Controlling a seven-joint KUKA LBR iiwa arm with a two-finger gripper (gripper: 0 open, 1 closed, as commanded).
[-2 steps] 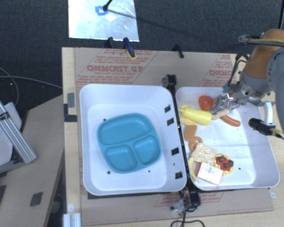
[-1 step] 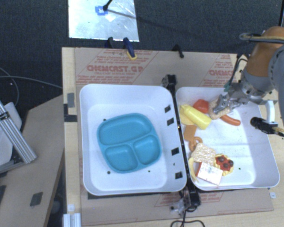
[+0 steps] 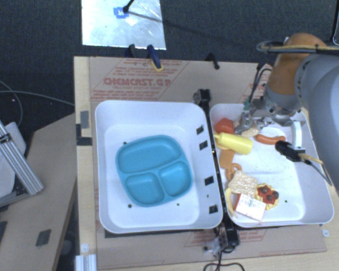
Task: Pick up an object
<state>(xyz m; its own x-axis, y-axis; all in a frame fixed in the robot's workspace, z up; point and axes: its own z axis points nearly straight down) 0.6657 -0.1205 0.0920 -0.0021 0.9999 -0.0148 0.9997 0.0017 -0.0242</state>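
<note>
Grey gripper (image 3: 250,121) above right bin (image 3: 316,208)

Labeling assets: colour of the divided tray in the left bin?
Light blue tray, seen in the camera view.

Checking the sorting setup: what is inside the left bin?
The left bin holds one blue divided tray with three compartments, lying flat near its middle. Whatever lies under the tray is covered and cannot be seen.
</note>
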